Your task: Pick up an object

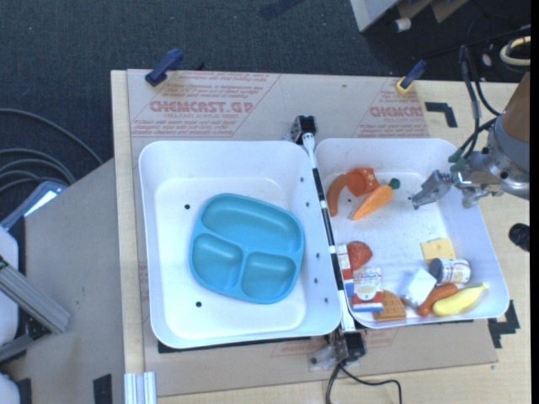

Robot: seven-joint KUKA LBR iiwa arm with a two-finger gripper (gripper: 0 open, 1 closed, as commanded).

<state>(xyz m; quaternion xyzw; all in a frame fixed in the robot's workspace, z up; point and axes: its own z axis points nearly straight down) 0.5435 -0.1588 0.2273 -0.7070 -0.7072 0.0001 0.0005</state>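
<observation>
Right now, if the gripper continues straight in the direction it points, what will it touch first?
The gripper points left across the right bin. The carrot seems first in its line, but the height above the bin is unclear, so it might pass over.

- The arm (515, 137) enters at the right edge, its wrist a rounded grey metal housing.
- Above the wrist, a tan-orange band (524, 99) wraps the link.
- Thin black cables (473, 74) loop down beside the arm toward the wrist.
- The pincer (418, 197) is pale grey metal, with slim angular fingers and small dark fittings at its base.
</observation>
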